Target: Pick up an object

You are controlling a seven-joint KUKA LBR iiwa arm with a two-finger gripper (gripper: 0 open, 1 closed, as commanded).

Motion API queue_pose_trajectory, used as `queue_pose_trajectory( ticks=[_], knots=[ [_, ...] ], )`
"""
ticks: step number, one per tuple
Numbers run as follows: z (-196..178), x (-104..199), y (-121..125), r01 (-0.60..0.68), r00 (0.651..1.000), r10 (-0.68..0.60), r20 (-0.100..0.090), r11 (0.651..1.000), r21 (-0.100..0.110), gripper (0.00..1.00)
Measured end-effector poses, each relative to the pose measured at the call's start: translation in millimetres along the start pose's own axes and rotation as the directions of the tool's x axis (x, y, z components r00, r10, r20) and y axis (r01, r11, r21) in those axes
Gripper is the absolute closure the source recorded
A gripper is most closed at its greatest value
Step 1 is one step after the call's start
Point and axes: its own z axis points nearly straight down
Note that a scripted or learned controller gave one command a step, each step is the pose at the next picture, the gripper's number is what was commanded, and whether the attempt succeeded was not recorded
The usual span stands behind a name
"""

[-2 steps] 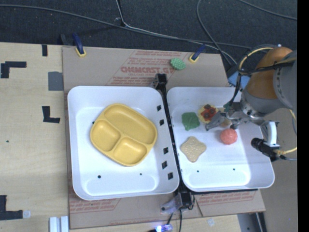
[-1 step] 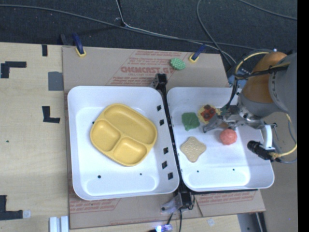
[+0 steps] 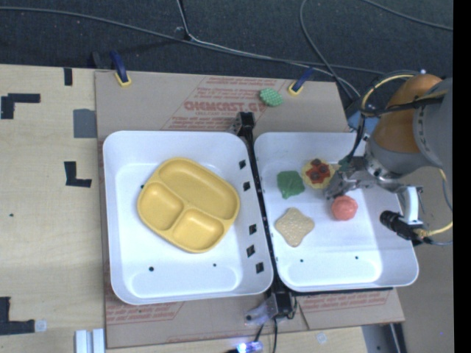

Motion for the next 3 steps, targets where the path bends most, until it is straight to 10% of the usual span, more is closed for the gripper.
queue_pose_trajectory(
  ticks=[3],
  knots=[
    [-139.0, 0.9, 6.9, -0.001, 1.0, 0.001, -0.004, 1.0, 0.001, 1.0]
  ],
)
